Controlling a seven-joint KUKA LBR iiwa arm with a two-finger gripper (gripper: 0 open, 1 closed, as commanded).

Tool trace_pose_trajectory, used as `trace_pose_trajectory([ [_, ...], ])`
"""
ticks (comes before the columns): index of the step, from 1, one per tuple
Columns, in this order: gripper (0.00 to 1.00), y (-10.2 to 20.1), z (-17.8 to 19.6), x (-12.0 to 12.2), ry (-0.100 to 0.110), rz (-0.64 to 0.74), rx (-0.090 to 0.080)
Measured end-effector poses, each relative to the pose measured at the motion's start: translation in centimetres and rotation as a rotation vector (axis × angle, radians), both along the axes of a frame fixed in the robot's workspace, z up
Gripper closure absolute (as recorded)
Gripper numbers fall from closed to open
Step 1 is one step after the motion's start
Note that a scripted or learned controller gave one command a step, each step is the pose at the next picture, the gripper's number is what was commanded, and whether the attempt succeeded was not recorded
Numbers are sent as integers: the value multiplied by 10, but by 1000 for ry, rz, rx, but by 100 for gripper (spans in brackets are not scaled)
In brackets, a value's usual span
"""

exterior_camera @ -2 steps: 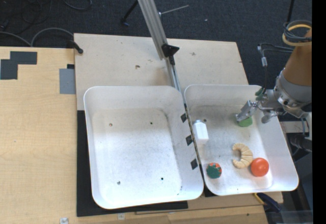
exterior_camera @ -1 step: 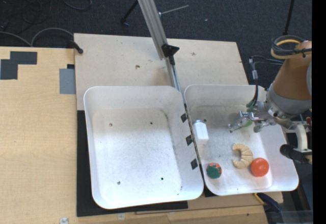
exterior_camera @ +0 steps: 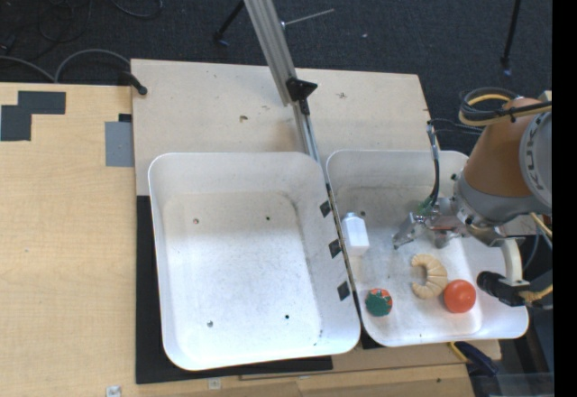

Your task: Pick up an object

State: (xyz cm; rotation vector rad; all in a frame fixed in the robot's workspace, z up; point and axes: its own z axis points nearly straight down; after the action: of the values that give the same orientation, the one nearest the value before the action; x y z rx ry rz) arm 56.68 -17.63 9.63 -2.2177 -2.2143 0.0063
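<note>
Gripper hangs in right bin above croissant, tomato.

Croissant, red ball, both in right bin

We saw the desk as a pale wood surface with a lighter board at the back. Two shallow white bins sat on it side by side, the left bin and the right bin, touching. Beneath the left bin lay what seemed a black mat.
</note>
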Motion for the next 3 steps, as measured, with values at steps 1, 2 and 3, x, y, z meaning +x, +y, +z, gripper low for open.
trace_pose_trajectory([
  [1,100,-2,13,1,-4,-6,-1],
  [2,100,-4,76,6,-12,4,-4],
  [3,100,-5,111,6,-10,2,-3],
])
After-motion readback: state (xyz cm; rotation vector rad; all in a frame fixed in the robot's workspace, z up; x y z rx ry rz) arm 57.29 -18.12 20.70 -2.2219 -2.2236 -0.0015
